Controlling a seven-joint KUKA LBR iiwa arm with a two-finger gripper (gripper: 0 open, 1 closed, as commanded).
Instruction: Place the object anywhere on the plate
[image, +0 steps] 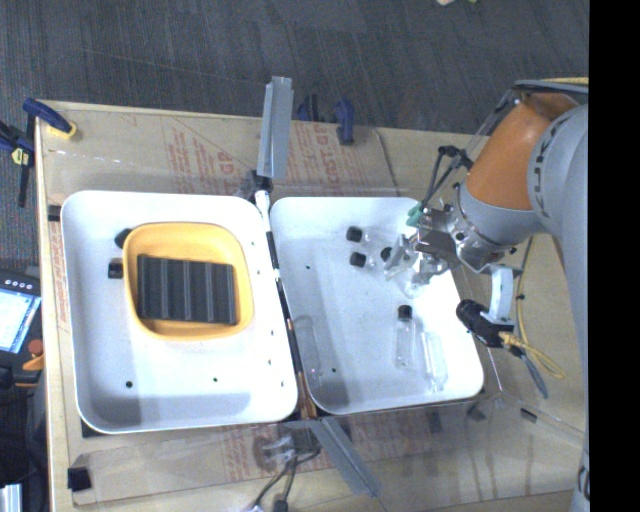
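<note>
Grey robot arm reaching into the right white bin (330, 390)

Its jaws (415, 262) are hanging above a clear plastic bottle (404, 337); I cannot tell how wide. The yellow plate (187, 240) is sitting in the left white bin (90, 370).

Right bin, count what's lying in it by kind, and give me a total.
Small black pieces: 2
Clear tube with black cap: 1
Other clear piece beside the tube: 1
Total: 4, as far as the glare on the right bin lets me tell; anything under the gripper is hidden.
</note>
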